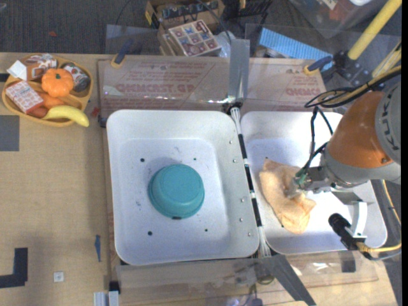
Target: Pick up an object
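Fruit basket (48, 94): you see it at the far left of the worktop (51, 222), at about 10 o'clock from the left bin. It holds a small pumpkin, a banana and some little boxes. It has no part in the task.

Left bin (127, 139): it carries one teal bowl (177, 190), upside down, a little below the middle. The arm is well apart from it.

Right bin (274, 132): a tan cloth (284, 196) lies crumpled in the left half, and it runs down toward 6 o'clock. This is the thing the arm goes for.

Pincer (299, 185): it is down on the cloth, at the cloth's 2 o'clock edge, and it touches the fabric. From above, the wrist hides the tips, so I cannot tell how far it is open, or if any fabric is between the tips.

Arm (360, 142): it reaches in from 3 o'clock, with the orange band over the right half of the right bin.

Step in hand: in my judgement this is the grasp itself, at the bottom of the descent.

Next move: it calls for a firm close on a fold, then a straight lift. You should watch if the cloth rises with the pincer.
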`<state>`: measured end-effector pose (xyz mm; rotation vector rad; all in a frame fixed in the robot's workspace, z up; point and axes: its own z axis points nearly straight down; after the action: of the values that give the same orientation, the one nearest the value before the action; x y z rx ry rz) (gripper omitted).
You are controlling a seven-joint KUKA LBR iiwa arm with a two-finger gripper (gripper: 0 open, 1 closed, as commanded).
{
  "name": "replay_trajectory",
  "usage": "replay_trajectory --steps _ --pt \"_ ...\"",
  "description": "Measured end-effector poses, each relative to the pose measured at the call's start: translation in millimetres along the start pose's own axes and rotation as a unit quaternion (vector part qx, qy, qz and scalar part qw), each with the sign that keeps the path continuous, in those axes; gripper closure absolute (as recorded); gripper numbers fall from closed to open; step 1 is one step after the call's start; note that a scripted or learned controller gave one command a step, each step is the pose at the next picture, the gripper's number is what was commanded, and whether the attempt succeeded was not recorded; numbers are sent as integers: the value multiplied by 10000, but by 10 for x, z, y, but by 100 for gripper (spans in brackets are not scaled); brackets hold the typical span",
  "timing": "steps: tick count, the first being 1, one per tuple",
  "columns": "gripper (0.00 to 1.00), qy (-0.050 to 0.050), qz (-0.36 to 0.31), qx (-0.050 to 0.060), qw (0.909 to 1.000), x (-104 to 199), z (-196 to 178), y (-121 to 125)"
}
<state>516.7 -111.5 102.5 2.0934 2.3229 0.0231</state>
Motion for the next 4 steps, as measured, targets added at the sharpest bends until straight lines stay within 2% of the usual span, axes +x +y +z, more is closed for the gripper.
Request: replay_trajectory --steps 1,2,3,4 --pt "0 -1 1 1 10000 -2 0 -1" --pt "0 -31 -162 13 9999 75 102 -49" --pt "100 -13 -162 3 9999 85 3 -39" --pt "0 -16 -159 3 9999 81 2 -40"
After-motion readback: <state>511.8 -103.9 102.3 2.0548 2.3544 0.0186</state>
